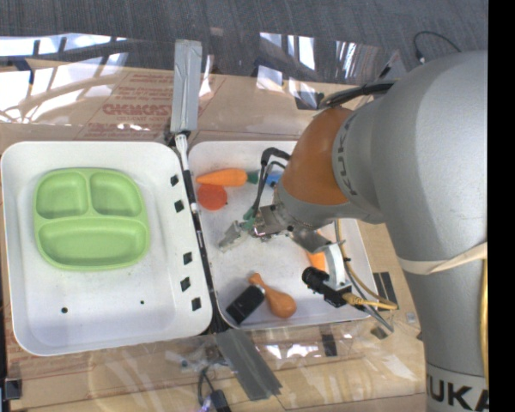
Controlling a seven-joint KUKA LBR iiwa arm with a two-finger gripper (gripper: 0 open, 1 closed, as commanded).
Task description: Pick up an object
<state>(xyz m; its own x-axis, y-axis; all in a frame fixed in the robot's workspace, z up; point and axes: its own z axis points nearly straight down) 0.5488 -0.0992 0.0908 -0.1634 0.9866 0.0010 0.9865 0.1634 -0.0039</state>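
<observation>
The right bin (208, 256) holds several toy items. An orange carrot (221, 178) lies at its far left corner, with a red-orange round piece (211, 196) just below it. A brown drumstick (273, 297) and a black block (245, 303) lie near the front wall. My gripper (238, 233) hangs low over the middle of this bin, pointing left, to the right of and below the round piece and above the drumstick. Nothing shows between it and the bin floor. The wrist hides the bin's right part.
The left bin (17, 256) carries a green divided plate (92, 219). A small orange piece (318, 261) peeks out under the wrist, and a blue bit (273, 179) lies by the carrot's green end. A taped divider (189, 230) separates the bins. Cables (360, 299) trail at the front right.
</observation>
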